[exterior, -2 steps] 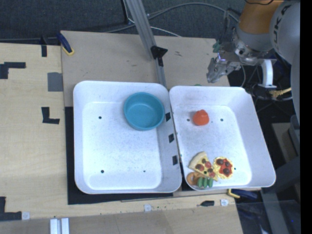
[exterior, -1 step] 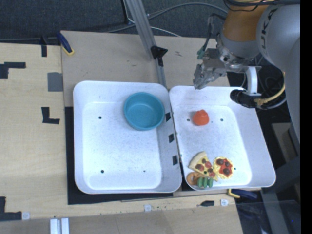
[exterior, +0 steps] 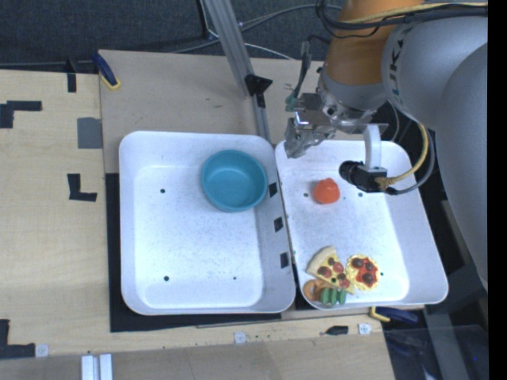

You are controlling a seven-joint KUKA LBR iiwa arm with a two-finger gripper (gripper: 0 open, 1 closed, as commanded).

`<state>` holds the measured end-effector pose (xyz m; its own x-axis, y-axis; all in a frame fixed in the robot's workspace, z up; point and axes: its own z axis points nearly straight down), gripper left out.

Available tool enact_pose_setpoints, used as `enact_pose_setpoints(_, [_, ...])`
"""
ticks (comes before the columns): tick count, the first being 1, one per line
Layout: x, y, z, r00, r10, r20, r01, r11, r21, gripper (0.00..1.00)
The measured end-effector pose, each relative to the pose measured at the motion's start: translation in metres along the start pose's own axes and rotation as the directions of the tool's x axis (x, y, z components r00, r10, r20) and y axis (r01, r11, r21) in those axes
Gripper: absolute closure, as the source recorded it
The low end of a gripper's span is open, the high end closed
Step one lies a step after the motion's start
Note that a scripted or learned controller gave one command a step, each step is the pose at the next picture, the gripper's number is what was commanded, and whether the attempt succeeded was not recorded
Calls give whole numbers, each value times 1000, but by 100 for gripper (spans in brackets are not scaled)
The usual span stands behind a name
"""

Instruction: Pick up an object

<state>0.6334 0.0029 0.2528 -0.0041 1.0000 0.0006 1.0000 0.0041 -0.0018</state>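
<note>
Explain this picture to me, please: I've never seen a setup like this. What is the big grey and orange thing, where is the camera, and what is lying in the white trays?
The big grey and orange thing is a robot arm, reaching in from the right. At its end is a gripper with two fingers, hanging over the top left corner of the right tray. I see nothing between its fingers, and I cannot tell whether they are open or shut.

The one camera is fixed above the bench and looks down at a slant.

The left tray holds a blue bowl near its top right. The right tray holds a small red ball-like thing and, near the bottom edge, toy pizza slices with something green beside them.
</note>
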Motion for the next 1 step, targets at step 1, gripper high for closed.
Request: enact_pose_setpoints(1, [57, -18, 2, 1000, -1, 0, 1, 1000, -1, 100])
